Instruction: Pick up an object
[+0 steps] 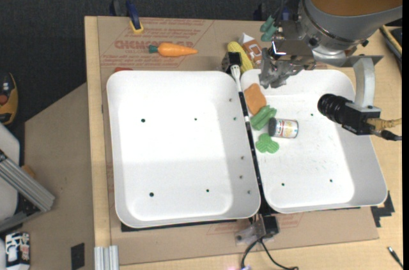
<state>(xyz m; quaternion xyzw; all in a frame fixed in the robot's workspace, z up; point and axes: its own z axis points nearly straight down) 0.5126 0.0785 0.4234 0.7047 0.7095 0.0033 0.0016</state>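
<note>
The left bin (172, 141) lies bare and white beside the right bin (319, 166), where the arm (345, 0) hangs over the far left corner with its gripper (276, 74) low above the floor; whether it is open or closed I cannot tell. Just below the gripper, along the right bin's left wall, cluster an orange block (255, 98), a green leafy piece (263, 117), a small jar (284, 128) lying on its side and a second green piece (267, 145). The rest of that bin's floor is open, and a toy carrot (174, 50) lies on the board beyond the bins.
</note>
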